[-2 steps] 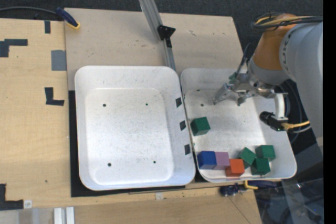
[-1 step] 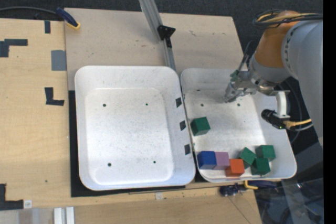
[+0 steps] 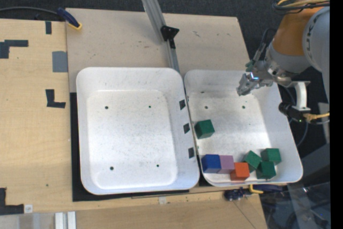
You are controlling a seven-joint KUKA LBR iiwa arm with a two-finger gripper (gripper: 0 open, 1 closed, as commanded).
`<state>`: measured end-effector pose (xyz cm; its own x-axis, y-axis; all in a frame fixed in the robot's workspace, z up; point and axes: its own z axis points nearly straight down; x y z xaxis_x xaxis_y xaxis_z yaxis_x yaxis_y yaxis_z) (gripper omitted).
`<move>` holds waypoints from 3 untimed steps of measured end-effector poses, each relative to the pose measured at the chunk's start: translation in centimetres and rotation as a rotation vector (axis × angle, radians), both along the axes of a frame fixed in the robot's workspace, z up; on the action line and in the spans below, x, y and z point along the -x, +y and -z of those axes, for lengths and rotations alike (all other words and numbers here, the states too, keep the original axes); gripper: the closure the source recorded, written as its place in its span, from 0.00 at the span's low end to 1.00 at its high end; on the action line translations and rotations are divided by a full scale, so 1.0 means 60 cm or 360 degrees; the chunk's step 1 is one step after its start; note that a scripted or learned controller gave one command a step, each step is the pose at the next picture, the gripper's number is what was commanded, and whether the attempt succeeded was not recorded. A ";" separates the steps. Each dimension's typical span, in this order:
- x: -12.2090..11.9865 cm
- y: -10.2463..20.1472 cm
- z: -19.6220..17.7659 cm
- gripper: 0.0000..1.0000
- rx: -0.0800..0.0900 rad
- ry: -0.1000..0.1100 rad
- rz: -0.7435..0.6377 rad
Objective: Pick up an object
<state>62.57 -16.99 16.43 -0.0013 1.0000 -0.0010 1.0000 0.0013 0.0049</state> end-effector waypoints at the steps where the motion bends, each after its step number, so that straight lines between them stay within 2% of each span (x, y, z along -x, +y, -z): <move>1: -0.011 0.002 -0.074 1.00 0.0000 0.0001 -0.0001; 2: -0.013 0.002 -0.133 1.00 0.0000 0.0002 0.0000; 3: -0.012 0.110 -0.134 1.00 -0.0004 0.0009 -0.0009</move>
